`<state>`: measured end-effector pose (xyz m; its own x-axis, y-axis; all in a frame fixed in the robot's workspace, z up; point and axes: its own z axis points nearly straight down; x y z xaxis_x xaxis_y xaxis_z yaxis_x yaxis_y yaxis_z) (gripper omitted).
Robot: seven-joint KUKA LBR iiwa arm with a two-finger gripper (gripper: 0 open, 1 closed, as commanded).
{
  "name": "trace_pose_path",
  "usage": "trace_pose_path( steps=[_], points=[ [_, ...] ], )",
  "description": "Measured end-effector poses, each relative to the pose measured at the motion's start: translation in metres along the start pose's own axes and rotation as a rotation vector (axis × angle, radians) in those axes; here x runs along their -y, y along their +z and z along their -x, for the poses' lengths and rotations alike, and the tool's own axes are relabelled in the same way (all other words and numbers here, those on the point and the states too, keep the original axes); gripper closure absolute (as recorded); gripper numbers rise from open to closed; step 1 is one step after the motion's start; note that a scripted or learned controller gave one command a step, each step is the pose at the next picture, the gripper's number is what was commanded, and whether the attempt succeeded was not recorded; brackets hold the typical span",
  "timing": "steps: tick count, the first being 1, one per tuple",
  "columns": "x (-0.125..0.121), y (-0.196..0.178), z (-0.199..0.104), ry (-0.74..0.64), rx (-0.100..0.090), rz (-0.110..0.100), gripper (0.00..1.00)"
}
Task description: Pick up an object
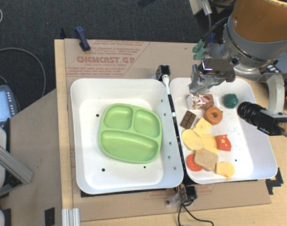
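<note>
My gripper point(198, 89) hangs over the back left corner of the right bin point(261, 159). Its tip is directly above a small brown and white packet-like piece point(203, 100) and looks close to or touching it. Just in front lie a brown doughnut point(213, 115), a dark chocolate bar point(188, 119) and a yellow cheese wedge point(202, 127). Further forward lie a pale yellow disc point(192, 139), a red piece point(223, 143), a tan bread slice point(207, 159), a red tomato slice point(193, 163) and another cheese piece point(225, 169). A dark green lump point(231, 100) sits at the back.
The left bin point(82, 126) holds a green divided plate point(130, 133). A black ridge point(172, 117) separates the two bins. A black cylindrical arm part point(258, 117) overhangs the right bin's right side. Cardboard point(105, 55) lies under both bins.
</note>
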<state>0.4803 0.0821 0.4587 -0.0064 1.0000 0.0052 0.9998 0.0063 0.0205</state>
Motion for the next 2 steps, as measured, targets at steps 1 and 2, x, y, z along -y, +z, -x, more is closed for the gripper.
trace_pose_path(
  steps=[1,2],
  points=[
    [0.0,-0.001,0.002,0.005,0.006,-0.017,1.0],
    [0.007,0.219,-0.056,0.004,0.006,-0.032,1.0]
  ],
)
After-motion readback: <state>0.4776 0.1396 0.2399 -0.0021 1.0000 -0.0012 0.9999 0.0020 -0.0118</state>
